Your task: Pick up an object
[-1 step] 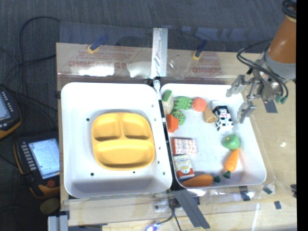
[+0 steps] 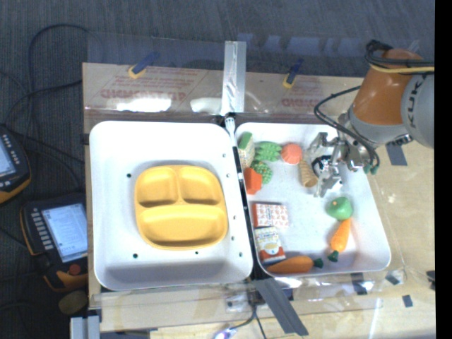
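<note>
My gripper hangs low over the upper right part of the right bin, fingers spread open with nothing between them. A tan ridged piece lies just left of it. A green apple sits just below it, with a carrot further toward the front. An orange-red ball and green leafy toys lie to the left. A red-and-white box, a small packet and a long orange piece are at the front left.
The left bin holds a yellow divided plate. A red pepper toy rests against the wall between the bins. The arm's orange band stands over the bench at the back right. Screens sit off the left side.
</note>
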You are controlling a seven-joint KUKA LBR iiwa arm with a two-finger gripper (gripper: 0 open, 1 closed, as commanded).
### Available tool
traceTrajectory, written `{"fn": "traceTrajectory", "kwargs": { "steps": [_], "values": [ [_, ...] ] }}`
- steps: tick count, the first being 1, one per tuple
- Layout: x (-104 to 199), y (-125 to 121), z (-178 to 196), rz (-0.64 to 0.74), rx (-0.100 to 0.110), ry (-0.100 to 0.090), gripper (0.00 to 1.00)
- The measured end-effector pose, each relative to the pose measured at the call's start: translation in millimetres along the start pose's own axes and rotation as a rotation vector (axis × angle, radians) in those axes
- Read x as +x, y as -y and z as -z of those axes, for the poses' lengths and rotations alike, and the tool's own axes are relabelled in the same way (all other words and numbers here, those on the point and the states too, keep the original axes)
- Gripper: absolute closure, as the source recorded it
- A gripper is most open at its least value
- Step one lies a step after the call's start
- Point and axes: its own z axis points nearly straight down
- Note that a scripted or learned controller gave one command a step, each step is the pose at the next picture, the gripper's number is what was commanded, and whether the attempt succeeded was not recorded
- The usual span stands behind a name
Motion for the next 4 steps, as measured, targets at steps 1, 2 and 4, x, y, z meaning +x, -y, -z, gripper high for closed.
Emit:
{"fn": "traceTrajectory", "kwargs": {
  "steps": [1, 2, 4],
  "values": [
    [83, -29, -3, -0.086, 0.001, 0.008, 0.0],
    [143, 0, -12, -0.048, -0.001, 0.004, 0.0],
    [137, 22, -13, -0.01, -0.003, 0.002, 0.0]
  ]
}}
